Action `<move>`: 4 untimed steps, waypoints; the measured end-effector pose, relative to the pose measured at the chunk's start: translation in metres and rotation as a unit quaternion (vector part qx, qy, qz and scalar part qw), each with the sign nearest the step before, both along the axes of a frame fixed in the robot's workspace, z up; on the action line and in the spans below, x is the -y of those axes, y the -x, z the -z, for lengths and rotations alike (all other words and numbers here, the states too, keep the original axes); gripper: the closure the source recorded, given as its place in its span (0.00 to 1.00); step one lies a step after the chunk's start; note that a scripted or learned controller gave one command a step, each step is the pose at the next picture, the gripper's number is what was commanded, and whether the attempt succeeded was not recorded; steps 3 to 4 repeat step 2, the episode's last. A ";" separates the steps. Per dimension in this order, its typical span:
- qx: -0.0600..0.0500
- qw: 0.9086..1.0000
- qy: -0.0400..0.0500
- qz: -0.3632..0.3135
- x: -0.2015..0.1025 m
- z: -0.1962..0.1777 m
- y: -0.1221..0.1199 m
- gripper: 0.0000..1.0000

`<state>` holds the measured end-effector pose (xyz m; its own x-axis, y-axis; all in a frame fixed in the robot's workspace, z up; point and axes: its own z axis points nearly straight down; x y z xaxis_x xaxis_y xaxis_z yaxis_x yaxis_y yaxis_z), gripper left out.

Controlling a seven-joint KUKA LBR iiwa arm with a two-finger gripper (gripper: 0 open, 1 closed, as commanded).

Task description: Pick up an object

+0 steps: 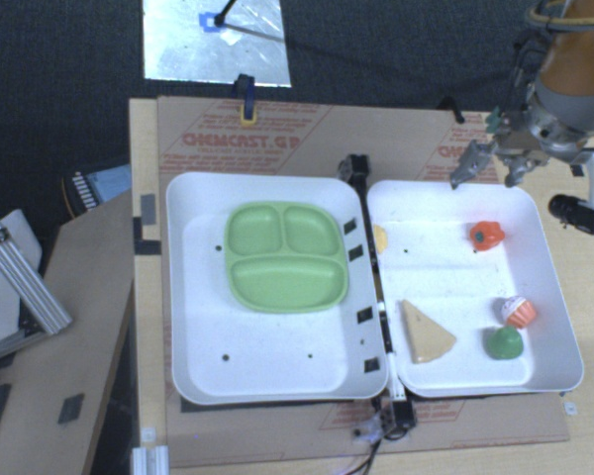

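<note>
You see the gripper (489, 169) hanging above the far rim of the right bin (554, 265), its two grey fingers spread apart with nothing between them. The nearest candidate for picking, a small glossy orange-red tomato-like toy with a green top (486, 235), lies a little nearer the camera than the gripper, on the bin's smooth white floor and apart from the walls. Further toward the camera along the bin's right wall sit a ribbed orange-and-white cupcake-shaped toy (517, 311) and, just beside it, a round green ball-like piece (504, 343). Nearer the camera and to the gripper's left lies a flat tan wedge (426, 332) shaped like a cheese slice. A small pale yellow piece (379, 237) rests against the wall dividing the bins. That makes five loose items in this bin, with open floor between them in the middle. Further left, the left bin (193, 295) carries one matte green plate with three compartments (285, 257). Both bins rest on printed brown cardboard (277, 132) laid over the worktop (104, 265).
</note>
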<state>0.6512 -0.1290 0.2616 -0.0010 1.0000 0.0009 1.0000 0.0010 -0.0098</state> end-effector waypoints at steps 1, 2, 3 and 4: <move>0.006 1.000 0.001 -0.001 0.000 -0.008 -0.002 0.00; 0.004 1.000 0.000 -0.002 -0.007 0.047 -0.009 0.00; 0.004 1.000 0.000 -0.002 -0.007 0.047 -0.009 0.00; 0.004 1.000 0.000 -0.002 -0.007 0.047 -0.009 0.00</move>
